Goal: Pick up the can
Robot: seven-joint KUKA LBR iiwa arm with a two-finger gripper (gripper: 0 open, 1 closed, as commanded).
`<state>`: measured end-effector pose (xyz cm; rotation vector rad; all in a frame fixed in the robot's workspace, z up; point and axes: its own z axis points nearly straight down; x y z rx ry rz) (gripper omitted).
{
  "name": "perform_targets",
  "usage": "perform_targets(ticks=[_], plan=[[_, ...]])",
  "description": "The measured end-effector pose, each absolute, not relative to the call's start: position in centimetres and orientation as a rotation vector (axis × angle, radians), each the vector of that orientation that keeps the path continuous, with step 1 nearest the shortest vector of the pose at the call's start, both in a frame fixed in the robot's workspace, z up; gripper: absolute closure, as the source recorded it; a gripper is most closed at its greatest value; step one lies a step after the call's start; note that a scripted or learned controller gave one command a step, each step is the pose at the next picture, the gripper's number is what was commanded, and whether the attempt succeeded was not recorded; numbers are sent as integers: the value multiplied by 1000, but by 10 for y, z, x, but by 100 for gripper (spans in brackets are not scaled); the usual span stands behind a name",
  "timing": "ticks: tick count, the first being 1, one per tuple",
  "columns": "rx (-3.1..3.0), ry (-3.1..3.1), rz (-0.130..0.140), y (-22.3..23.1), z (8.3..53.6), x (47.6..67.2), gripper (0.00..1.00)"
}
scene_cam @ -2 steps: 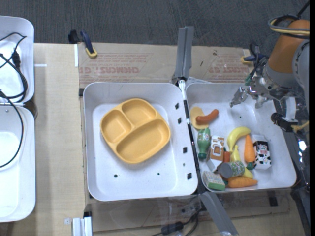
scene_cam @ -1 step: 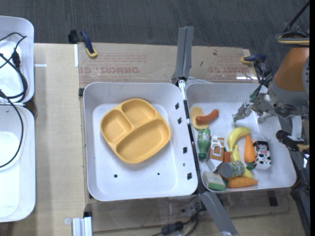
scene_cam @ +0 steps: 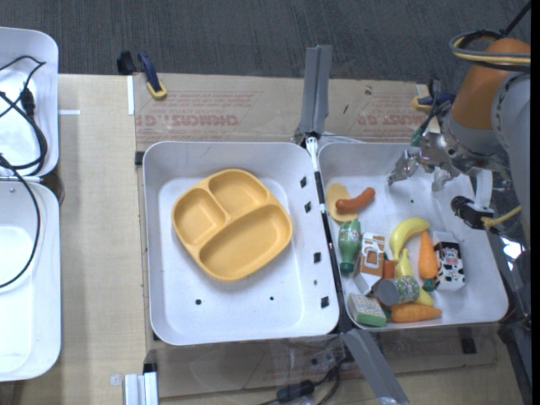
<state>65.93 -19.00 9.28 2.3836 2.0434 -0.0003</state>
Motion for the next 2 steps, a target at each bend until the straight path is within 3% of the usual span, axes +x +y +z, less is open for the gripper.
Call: perform_targets(ticks=[1, 2], plan=[[2383, 2044, -1, -190, 93, 659, 0], [2386, 2052, 12, -207, 94, 641, 0]])
